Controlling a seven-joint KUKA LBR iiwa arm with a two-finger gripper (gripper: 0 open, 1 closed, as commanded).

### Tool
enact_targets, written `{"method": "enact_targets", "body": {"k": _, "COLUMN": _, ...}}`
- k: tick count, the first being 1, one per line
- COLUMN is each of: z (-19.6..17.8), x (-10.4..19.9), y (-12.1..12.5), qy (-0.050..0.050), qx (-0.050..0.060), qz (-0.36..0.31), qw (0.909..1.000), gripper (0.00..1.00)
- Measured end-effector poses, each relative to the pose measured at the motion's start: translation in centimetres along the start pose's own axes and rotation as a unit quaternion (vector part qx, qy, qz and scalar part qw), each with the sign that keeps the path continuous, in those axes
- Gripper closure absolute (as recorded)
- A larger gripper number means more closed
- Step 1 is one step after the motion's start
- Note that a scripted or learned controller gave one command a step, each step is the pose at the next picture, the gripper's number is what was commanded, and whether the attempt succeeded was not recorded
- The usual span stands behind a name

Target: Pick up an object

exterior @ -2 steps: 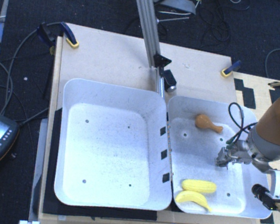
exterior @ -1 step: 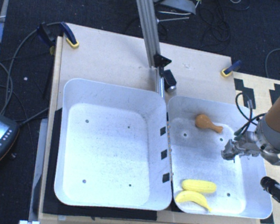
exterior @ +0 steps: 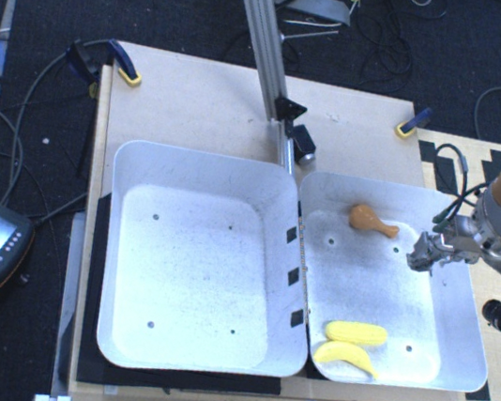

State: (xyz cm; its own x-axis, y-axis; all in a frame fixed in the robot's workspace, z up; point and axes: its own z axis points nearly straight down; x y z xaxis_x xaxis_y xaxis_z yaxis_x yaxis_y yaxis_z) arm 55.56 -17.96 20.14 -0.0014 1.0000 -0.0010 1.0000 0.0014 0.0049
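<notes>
while the left bin [exterior: 123, 221] holds nothing to grasp, the right bin [exterior: 459, 320] carries three candidates. the yellow corn [exterior: 357, 333] and the banana [exterior: 346, 356] lie touching near the front wall, long axes across the bin. the drumstick [exterior: 371, 222] lies near the back, thin end pointing right toward the gripper [exterior: 420, 258]. gripper sits just right of it and slightly nearer the front; jaw state cannot be determined.

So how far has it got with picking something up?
Nothing looks picked up yet. The gripper hangs over the right bin, a little to the right of the chicken drumstick. The corn cob and banana lie at the bin's near edge. Left to do: reach one, grasp, lift.
</notes>
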Motion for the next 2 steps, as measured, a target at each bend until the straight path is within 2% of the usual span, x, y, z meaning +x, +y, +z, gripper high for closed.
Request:
{"method": "enact_targets", "body": {"k": 1, "z": -5.1, "x": 0.0, "y": 0.1, "qy": 0.000, "qx": 0.000, "qz": 0.000, "qw": 1.0000, "gripper": 1.00}}
{"method": "enact_targets", "body": {"k": 2, "z": -4.8, "x": 4.2, "y": 0.0, "qy": 0.001, "qx": 0.002, "qz": -0.001, "qw": 1.0000, "gripper": 1.00}}
